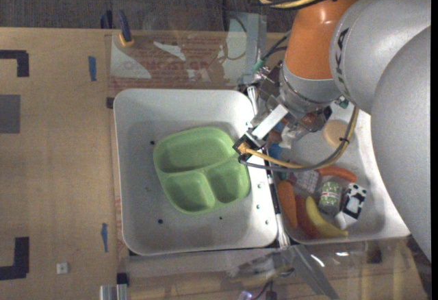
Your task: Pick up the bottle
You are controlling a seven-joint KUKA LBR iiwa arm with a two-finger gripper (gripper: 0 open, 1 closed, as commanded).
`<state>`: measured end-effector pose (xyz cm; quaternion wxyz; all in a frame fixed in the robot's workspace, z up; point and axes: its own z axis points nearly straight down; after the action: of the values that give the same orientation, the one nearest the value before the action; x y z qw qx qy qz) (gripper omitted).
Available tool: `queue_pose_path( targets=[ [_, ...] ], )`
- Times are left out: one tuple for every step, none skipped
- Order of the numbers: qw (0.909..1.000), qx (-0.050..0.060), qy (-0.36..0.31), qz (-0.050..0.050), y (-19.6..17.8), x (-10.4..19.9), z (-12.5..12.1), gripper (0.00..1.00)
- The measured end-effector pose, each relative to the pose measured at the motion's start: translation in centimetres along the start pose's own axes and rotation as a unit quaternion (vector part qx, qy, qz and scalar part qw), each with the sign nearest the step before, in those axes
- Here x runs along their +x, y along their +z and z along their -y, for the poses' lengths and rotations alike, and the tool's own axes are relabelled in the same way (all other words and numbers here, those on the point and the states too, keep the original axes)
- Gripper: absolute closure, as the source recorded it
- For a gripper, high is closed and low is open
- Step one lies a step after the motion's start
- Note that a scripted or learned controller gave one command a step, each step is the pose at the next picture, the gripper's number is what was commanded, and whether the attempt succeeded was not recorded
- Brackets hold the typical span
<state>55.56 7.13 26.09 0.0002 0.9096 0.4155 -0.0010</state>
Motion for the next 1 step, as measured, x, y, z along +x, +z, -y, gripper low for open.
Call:
queue_pose_path(
  targets=[
    [0.9968, 0.001, 0.08, 0.0, 13.22, 1.9, 7.1, 1.0]
  ],
)
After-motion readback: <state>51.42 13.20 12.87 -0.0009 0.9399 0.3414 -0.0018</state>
